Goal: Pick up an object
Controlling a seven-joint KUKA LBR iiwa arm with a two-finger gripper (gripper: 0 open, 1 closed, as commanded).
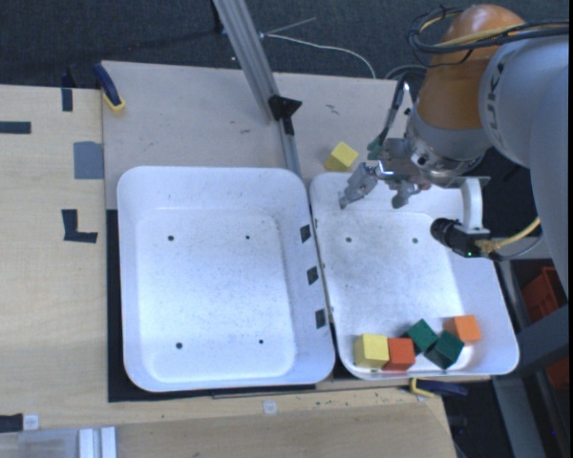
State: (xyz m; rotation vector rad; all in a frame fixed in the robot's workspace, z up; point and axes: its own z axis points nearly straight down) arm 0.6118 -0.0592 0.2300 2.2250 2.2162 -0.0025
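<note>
Pale wood bench [38, 256] carries 2 shallow white bins side by side on a dark mat, with a slanted metal rail [253, 60] crossing the far board down to the gap between them. Blue tape marks dot the bench at the left, and a blue and yellow clamp [108, 86] sits at the board's far left corner.

Left bin [134, 284] shows only its speckled white floor. Right bin [477, 284] holds a cluster of blocks along its near rim: a yellow block [371, 349], a red-orange block [400, 353] touching it on the right, 2 green blocks [434, 342] just beside that, and an orange block [467, 328] at the right end. 1 more yellow cube [343, 156] lies outside the bins on the far board, just beyond the right bin's far left corner.

Grey arm [530, 74] with its orange band reaches in from the right. Its gripper [378, 188] hangs over the right bin's far rim, near the yellow cube but apart from it. The 2 fingers are spread, with nothing between them, well away from the cluster of blocks.
</note>
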